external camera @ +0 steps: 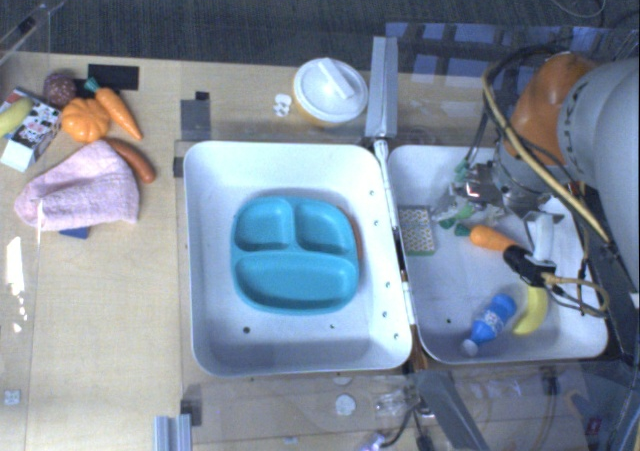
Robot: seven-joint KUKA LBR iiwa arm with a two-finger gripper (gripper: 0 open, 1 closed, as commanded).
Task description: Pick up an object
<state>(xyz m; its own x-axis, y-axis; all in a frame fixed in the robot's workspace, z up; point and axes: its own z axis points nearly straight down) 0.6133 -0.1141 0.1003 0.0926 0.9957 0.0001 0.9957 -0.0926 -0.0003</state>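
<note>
Here, the carrot [492, 237] lies in the right bin [440, 324] just above the banana [533, 311] — likely light, stiff and smooth, best taken across its thick middle — while the pincer [478, 189] hovers near it, finger spread impossible to tell.

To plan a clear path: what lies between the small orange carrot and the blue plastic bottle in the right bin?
Camera view: bare white bin floor between carrot and bottle.
</note>
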